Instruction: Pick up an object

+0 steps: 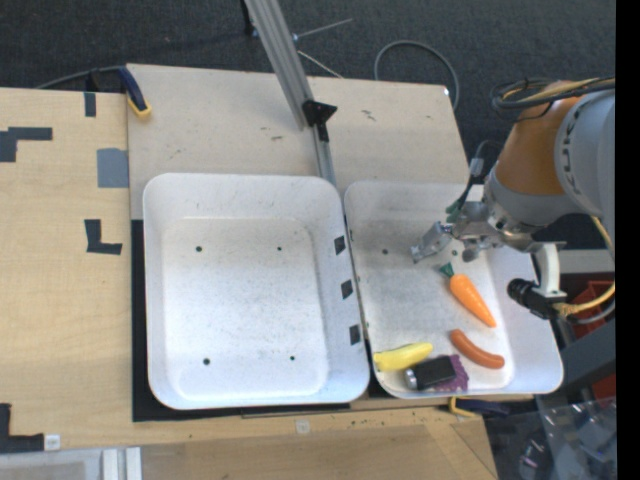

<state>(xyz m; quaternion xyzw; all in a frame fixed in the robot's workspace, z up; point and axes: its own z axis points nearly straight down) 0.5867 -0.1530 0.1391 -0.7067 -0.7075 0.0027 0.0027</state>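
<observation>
Bench with two white bins; gripper (432, 248), finger state not discernible, hovers in right bin (385, 218) just upper left of carrot (472, 299), nothing visibly held; risk: descent lands on bare floor, missing the carrot

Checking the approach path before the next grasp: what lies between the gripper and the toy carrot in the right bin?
Only bare bin floor: in the camera view the gripper sits just up-left of the carrot, in the right bin.
</observation>
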